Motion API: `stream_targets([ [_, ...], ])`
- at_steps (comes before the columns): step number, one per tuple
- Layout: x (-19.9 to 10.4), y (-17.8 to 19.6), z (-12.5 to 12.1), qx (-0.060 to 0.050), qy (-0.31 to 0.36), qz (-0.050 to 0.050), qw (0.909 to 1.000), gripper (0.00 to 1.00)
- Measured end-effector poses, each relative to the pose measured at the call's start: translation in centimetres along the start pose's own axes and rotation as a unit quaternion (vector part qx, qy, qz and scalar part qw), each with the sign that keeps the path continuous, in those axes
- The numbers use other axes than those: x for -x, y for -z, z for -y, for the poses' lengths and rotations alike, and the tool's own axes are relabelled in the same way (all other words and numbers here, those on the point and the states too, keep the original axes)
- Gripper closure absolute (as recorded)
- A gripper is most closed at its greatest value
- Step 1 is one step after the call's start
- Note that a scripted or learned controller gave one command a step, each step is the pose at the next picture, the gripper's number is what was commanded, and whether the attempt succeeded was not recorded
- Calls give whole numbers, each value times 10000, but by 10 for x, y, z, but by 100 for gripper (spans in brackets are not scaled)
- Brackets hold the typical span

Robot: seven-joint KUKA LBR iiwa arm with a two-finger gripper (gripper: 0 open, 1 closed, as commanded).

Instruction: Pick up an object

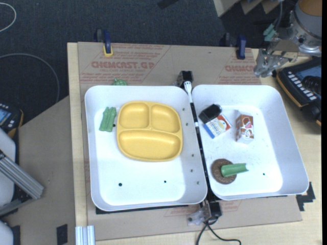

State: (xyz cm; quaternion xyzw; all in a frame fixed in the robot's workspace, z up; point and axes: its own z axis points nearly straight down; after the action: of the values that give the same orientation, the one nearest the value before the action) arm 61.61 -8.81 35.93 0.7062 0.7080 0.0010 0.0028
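**Arm:** Camera view, nearest edge first: in the right bin (pixel 286 137) a brown disc (pixel 220 171) lies close to the front wall, with a green cylinder (pixel 235 169) resting across it and touching it. Further back are a red-and-white carton (pixel 244 128) and, to its left, a small box with blue edges (pixel 217 126) tucked against a black block (pixel 209 112).

**Observer:** And the left bin?

**Arm:** The left bin (pixel 102 177) holds a yellow divided plate (pixel 149 130) and a green ridged piece (pixel 108 119) just beside the plate's left rim. A second green scrap (pixel 119 82) lies outside, behind the bin's far wall.

**Observer:** How far along is the pick?

**Arm:** By my reckoning, not begun. My claw (pixel 266 65) hangs past the far right corner of the right bin, above the board and apart from every object. Nothing sits in it, though I cannot tell whether it is spread or pressed together from here. All of it remains: choose a target, come down, close, lift.

**Observer:** Any writing?

**Arm:** Red print on the board (pixel 153 60) behind the bins reads roughly "CHEMCAST", with letters after it I can't settle. It repeats near the right clamp (pixel 241 48). Printing on the two cartons is too small to read.
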Motion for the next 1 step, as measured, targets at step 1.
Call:
stream_targets([
  [1,-79,-25,50,-58,27,-32,10000,100],
])
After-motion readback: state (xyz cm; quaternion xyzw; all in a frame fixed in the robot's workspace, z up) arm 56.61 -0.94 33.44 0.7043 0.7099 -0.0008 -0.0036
